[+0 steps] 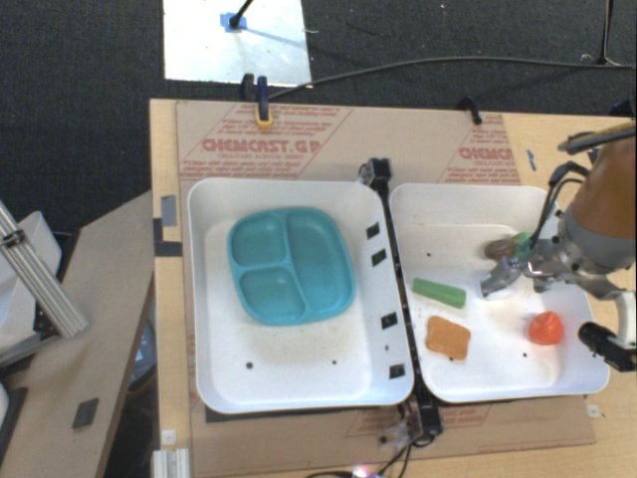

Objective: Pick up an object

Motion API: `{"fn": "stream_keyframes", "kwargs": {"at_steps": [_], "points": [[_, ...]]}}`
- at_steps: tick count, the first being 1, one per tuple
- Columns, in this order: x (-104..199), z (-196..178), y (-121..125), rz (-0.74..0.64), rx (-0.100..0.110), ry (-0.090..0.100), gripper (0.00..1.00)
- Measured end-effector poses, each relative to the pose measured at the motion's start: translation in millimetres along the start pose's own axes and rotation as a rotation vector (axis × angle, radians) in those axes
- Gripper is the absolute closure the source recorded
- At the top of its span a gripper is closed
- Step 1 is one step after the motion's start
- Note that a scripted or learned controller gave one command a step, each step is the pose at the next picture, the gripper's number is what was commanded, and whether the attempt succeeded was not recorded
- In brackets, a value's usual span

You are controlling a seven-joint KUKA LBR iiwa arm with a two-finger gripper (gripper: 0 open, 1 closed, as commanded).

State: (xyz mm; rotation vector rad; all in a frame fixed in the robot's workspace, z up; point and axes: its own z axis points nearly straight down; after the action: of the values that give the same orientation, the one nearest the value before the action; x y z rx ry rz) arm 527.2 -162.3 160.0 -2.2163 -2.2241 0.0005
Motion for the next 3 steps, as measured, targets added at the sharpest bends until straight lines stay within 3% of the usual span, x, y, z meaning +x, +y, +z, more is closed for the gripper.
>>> {"fn": "stream_keyframes", "kwargs": {"at_steps": [1, 2, 3], "points": [[8.7, 58.0, -2.2, 0.002, 0.000, 0.000, 0.00], [9.1, 76.3, -1.6, 0.003, -0.001, 0.000, 0.00], [8.8, 64.7, -0.6, 0.003, -0.005, -0.002, 1.00]]}}
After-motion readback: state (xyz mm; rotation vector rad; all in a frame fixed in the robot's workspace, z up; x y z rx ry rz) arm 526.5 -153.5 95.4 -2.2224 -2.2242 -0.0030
